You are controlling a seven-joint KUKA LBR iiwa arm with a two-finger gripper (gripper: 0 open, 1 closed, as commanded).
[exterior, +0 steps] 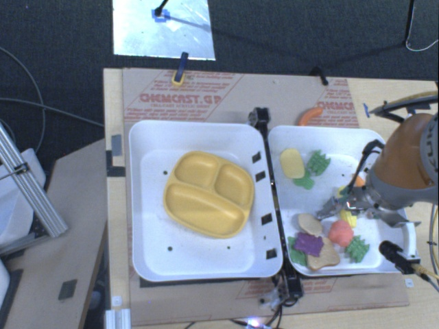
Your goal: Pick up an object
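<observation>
Camera view — the gripper [341, 208], jaw state indiscernible, hovers over toy food; the red strawberry [341, 232] looks light and stiff, best pinched across its middle.

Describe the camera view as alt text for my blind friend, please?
A grey robot arm with an orange band reaches from the right, its gripper low over small toy foods in the right white bin. The left white bin holds a yellow divided plate.

One fixed camera looks down at a slant on both bins [199, 132] (arm [411, 163] entering from the right).
</observation>
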